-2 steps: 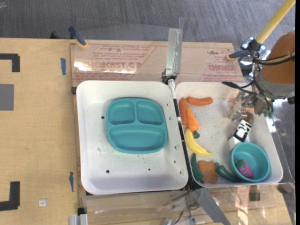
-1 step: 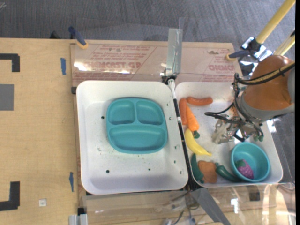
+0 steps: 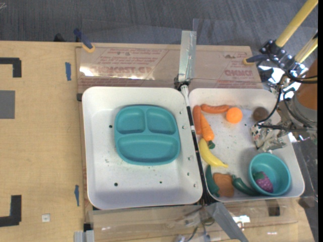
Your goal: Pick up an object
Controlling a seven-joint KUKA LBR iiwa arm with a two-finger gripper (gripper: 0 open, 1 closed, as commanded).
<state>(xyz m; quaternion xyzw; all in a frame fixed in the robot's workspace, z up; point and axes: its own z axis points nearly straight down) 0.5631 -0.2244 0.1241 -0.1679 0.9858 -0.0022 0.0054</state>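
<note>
Gripper (image 3: 267, 137) low in right bin (image 3: 242, 98), near teal bowl (image 3: 270, 173); finger state cannot be told. Toys crowd the left wall: carrot (image 3: 204, 125), banana (image 3: 211, 155). Risk: nudging the bowl, grasping nothing.

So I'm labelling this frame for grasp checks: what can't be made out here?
- Pincer: small, blurred against cables in the camera view; open or shut cannot be told.
- Brown object: too small to name.
- Purple item in the teal bowl: too blurred to identify.
- Green piece by the bin divider: partly hidden under the orange piece.
</note>
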